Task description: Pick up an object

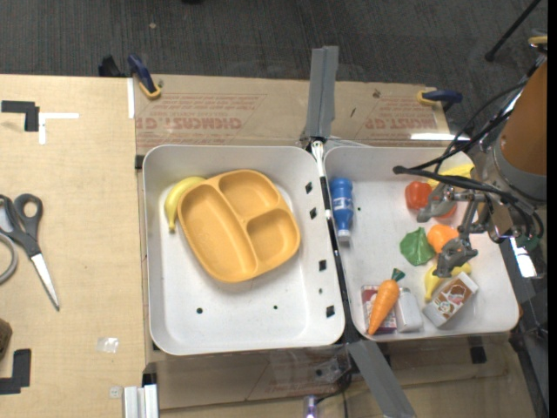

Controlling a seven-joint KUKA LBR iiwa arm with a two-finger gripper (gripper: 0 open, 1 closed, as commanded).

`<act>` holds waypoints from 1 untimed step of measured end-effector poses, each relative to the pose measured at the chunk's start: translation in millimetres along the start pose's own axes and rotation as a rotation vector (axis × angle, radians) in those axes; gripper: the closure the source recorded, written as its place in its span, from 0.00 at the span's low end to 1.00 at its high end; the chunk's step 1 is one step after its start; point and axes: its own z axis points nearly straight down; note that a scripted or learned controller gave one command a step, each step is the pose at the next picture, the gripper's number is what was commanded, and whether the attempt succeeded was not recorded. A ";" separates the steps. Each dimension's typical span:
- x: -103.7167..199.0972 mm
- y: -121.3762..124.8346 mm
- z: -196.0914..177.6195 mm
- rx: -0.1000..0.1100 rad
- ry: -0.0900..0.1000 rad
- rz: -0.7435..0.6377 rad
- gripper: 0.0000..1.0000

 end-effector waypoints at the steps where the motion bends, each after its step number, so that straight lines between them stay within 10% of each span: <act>1: 6.4 -35.5 147.0 0.000 0.002 0.193 0.00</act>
